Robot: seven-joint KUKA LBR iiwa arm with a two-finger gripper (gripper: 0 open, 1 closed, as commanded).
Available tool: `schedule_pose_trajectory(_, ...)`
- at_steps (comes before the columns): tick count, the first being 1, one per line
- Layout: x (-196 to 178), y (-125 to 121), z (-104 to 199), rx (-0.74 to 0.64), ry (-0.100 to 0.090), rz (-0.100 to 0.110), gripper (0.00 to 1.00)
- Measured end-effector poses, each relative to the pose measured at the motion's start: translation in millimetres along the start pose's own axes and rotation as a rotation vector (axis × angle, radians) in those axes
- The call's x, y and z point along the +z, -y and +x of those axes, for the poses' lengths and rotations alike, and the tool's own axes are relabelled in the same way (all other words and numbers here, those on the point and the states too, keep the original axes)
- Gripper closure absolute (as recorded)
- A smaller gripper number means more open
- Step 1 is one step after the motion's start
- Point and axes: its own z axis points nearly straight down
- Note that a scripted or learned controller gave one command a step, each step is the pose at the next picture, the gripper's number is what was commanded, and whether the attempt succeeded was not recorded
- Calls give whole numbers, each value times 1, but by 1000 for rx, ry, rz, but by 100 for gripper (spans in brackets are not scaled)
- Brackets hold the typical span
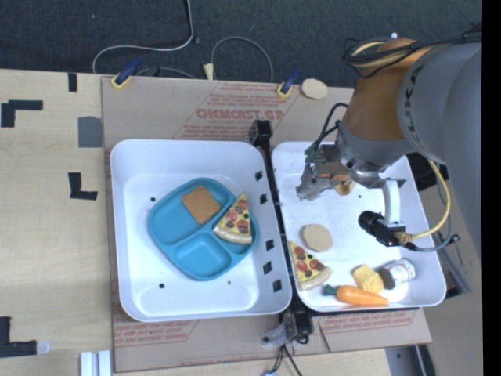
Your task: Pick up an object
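The gripper (311, 185) hangs over the upper left part of the right bin (291, 157), its fingers pointing down towards the bin floor. Below it lie a round tan cookie (317, 237) and a pizza slice (307, 265). Along the bin's front edge sit an orange carrot (360, 295), a yellow cheese piece (365, 277) and a small white can (400, 272). In the left bin (129, 163) a blue divided plate (174, 237) holds a brown toast square (201, 204) and another pizza slice (236, 222).
The grey arm with its orange band (380, 92) fills the upper right. A black fitting with a cable (380, 229) hangs over the right bin. A tan disc (315, 89) lies on the cardboard behind the bins. Black clips run along the divider between the bins.
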Motion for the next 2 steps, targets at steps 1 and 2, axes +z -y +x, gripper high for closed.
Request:
schedule_pose_trajectory(1, -32, 8, 98, -3, -1, -2, 100)
schedule_pose_trajectory(2, -84, 68, 42, 13, 3, -2, 100)
